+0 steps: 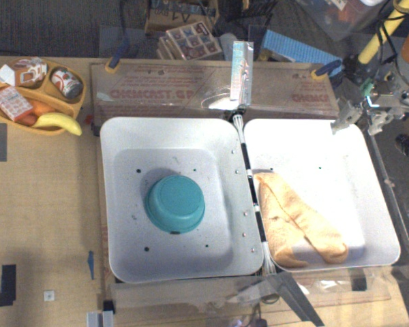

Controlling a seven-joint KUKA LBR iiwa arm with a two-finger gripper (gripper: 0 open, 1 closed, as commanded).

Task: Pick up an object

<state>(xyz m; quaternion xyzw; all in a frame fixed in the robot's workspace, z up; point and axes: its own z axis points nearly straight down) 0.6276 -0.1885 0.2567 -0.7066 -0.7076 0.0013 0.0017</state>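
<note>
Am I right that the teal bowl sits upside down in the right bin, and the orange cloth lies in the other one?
Not quite: the camera view shows the teal bowl upside down in the left bin, not the right. The orange cloth lies in the other one, the right bin.

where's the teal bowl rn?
The teal bowl sits upside down near the middle of the left bin, across the divider from the orange cloth in the right bin.

light: bright overhead | glare: white bins (123,142) washed out | focus: soft, grainy | background: dim
</note>
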